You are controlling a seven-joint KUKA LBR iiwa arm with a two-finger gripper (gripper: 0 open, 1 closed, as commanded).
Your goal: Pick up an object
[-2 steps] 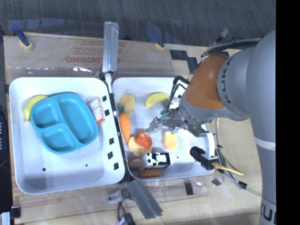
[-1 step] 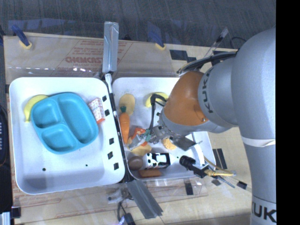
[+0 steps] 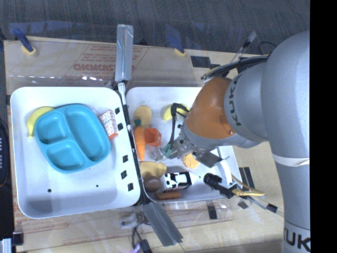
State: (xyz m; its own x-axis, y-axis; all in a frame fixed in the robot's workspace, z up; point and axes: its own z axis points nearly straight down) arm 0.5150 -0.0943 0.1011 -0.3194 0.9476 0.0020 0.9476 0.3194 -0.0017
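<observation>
The gripper (image 3: 176, 151) hangs low in the right bin (image 3: 158, 95) — whether it is parted or closed, I cannot tell. The carrot (image 3: 139, 143) lies just beside it at nine o'clock, long axis twelve-to-six.

You're looking at a robotics lab cell, not a home or kitchen. The big grey industrial arm (image 3: 284, 115) with its orange band (image 3: 210, 115) reaches over a wooden tabletop (image 3: 63, 231) that carries two shallow white bins (image 3: 21, 157) set side by side, with a printed cardboard sheet (image 3: 79, 57) laid under them. Blue clamps (image 3: 23, 41) pin the setup at the far edge, and black tape marks (image 3: 247, 175) dot the tabletop. The contents are test props: a blue divided plastic tray (image 3: 71, 136) and assorted toy food (image 3: 142, 141). Dark carpet (image 3: 105, 4) lies beyond the tabletop, office-lab style.
</observation>
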